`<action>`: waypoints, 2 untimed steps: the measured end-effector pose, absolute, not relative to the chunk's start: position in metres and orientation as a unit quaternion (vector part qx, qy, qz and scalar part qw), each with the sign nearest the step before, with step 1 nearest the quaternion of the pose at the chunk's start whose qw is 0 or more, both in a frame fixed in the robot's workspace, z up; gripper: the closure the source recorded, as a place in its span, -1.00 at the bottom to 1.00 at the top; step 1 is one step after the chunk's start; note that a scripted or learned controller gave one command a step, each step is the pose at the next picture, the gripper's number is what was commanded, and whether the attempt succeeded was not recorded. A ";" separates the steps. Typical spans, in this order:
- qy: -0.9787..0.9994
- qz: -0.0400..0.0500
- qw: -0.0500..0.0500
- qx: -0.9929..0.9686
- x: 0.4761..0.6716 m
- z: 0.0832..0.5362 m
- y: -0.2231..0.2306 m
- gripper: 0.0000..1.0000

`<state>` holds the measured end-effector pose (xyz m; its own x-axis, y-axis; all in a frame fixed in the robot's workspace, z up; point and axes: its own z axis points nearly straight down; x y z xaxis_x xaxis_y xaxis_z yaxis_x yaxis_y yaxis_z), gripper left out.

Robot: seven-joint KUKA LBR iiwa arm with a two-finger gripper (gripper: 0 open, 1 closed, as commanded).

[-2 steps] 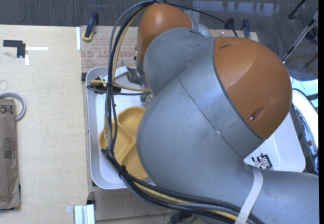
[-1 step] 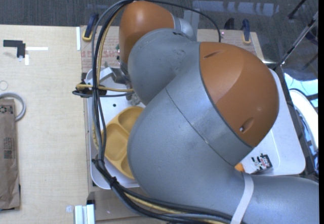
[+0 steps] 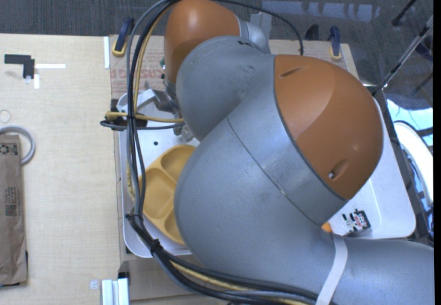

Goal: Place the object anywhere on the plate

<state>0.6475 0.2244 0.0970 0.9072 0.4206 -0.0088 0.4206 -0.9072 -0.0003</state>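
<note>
- Most of your view is arm (image 3: 275,180); gripper's buried under it, so can't tell its state.
- Yellow divided plate (image 3: 164,186) peeks out at the arm's left edge, inside the white bin (image 3: 135,242).
- Object: can't spot it.
- Judgement: aim for a plate compartment, release low, w/o clipping the rim.

arm (image 3: 275,180): grey and orange, covers most of both bins | plate (image 3: 164,193): yellow, divided, in left bin (image 3: 131,242), partly hidden under arm

Bulky grey arm (image 3: 275,214) with orange caps, draped in black and yellow cables (image 3: 138,124).
</note>
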 end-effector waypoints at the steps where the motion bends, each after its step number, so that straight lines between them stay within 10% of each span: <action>1: 0.108 -0.002 0.001 0.994 0.640 0.172 0.226 1.00; 2: 0.108 -0.002 0.001 0.994 0.640 0.172 0.226 -1.00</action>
